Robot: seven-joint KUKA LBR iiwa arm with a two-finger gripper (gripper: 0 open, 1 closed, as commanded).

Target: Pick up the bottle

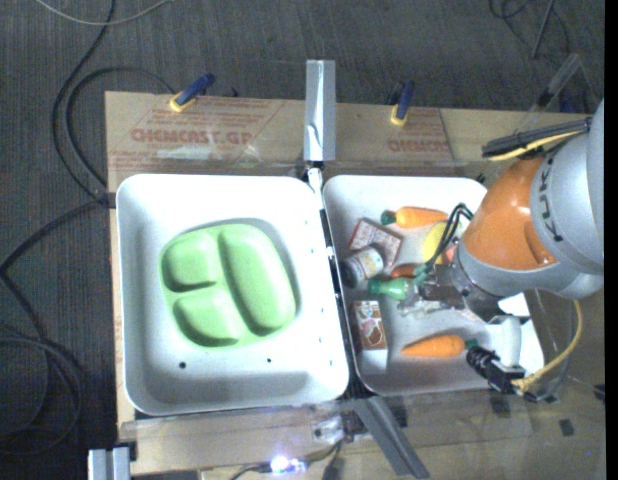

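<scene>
The bottle is small and green and lies on its side in the middle of the right bin. My gripper is low over the bin, right beside the bottle's right end and seemingly touching it. The orange-banded wrist hides what lies behind the gripper.
Around the bottle lie a small can, a brown packet, a second packet, one carrot at the back and another carrot at the front. The left bin holds a green divided plate.
</scene>
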